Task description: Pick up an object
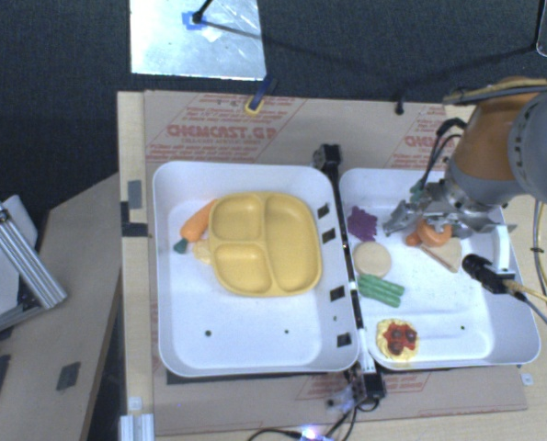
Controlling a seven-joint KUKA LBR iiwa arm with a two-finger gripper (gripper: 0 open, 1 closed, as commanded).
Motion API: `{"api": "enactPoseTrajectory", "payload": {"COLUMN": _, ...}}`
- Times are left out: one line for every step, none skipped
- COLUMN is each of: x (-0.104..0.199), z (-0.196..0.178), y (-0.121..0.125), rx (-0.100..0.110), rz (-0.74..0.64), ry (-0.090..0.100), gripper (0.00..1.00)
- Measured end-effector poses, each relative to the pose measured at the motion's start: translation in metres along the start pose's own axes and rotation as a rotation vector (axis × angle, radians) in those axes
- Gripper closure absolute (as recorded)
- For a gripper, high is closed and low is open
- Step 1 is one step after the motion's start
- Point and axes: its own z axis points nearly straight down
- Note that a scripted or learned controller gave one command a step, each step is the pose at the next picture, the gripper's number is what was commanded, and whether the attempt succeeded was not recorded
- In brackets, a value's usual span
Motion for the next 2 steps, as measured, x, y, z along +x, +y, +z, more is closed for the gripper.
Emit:
{"api": "enactPoseTrajectory", "payload": {"x": -0.001, "z": 0.009, "y": 0.002, "rx": -0.007, "rz": 0.0, "ry": -0.004, "gripper": 0.0}}
{"api": "enactPoseTrajectory", "payload": {"x": -0.003, "z": -0.003, "y": 0.004, "rx": -0.015, "rz": 0.001, "ry": -0.008, "gripper": 1.0}}
